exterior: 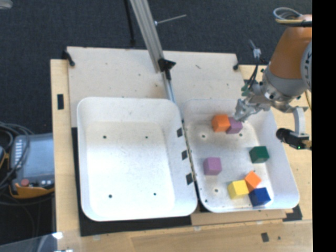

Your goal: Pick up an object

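While my gripper (242, 111) sits low over the far end of the right bin (278, 156), its tip is right at a small purple block (234, 126), which lies on the bin floor touching an orange block (221, 123) on its left. From my slanted overhead feed I cannot tell how the tool stands, or if it has any hold on the purple block; the wrist hardware blocks the tip.

Nearer the middle of the same bin I see a second purple block (212, 165), alone and well apart from the first pair. Toward the right wall lies a dark green block (259, 154). At the near end three blocks cluster together: a yellow block (238, 188), a smaller orange block (253, 179) just behind it, and a blue block (259, 196) touching both, close to the bin's near rim.

Above the gripper the arm (290, 62) rises toward the right of my view, grey at the wrist with its orange band above.

Beside the right bin, sharing a middle edge, is the left bin (89, 140), its white floor speckled. Both bins rest on a pale wooden bench (115, 67). A slanted aluminium rail (147, 25) runs from the top of my view down to where the two bins meet.
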### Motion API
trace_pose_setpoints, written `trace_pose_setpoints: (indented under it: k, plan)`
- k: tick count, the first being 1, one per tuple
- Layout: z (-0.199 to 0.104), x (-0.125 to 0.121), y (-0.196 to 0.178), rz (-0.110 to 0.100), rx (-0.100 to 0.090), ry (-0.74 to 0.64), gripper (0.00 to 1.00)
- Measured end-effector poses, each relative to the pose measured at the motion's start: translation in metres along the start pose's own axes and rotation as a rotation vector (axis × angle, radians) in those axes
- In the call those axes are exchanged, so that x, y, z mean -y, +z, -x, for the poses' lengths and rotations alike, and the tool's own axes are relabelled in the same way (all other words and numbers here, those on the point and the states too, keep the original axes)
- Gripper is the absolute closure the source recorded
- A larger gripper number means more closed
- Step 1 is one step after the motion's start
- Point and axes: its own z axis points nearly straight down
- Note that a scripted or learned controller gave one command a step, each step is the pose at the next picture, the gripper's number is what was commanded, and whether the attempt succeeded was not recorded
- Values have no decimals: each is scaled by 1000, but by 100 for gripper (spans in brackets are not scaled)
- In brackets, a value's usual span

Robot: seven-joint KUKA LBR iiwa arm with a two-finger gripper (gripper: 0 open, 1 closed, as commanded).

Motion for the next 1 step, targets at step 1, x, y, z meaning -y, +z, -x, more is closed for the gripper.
trace_pose_setpoints:
  k: [1]
  plan:
    - [1, -1, -12, -4, -1, -2, 100]
